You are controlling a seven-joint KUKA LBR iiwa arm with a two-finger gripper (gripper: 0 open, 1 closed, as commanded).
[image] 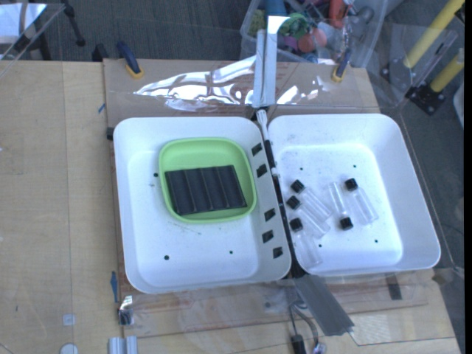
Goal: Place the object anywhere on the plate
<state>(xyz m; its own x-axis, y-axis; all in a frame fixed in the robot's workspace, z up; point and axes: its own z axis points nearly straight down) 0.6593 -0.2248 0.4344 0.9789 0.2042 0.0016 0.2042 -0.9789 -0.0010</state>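
The surface (pixel 44 198) looks like pale wood with a matt, faintly grained finish, and crinkled shiny foil (pixel 214 88) lies behind the two bins. Both bins (pixel 140 264) look like smooth white plastic with a soft sheen, the right one speckled with dark flecks. The plate (pixel 171 155) is smooth light-green plastic, the ribbed block (pixel 204 190) on it is matt black, and the vials (pixel 332 203) are clear glossy plastic or glass with matt black caps.

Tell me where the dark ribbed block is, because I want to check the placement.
The dark ribbed block lies flat inside the green plate, in the left white bin, apart from the clear vials in the right bin.
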